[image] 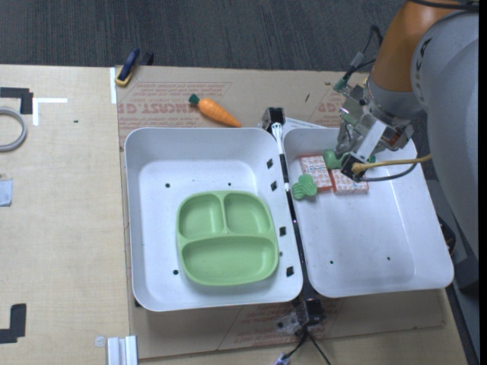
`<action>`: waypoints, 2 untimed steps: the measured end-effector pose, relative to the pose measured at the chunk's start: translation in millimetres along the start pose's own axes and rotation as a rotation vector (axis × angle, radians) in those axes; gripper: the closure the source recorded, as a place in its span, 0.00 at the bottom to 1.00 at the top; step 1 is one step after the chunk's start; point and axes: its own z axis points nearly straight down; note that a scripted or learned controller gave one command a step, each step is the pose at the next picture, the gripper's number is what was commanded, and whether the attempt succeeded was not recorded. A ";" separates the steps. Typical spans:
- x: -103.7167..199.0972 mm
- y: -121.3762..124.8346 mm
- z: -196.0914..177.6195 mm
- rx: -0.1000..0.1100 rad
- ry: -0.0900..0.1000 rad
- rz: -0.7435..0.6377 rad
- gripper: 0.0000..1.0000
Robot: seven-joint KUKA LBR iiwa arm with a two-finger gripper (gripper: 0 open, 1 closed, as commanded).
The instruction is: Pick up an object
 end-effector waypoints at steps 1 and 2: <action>-0.2 0.2 -9.1 0.001 -0.002 -0.003 1.00; -0.3 0.4 -18.2 0.001 -0.004 -0.007 1.00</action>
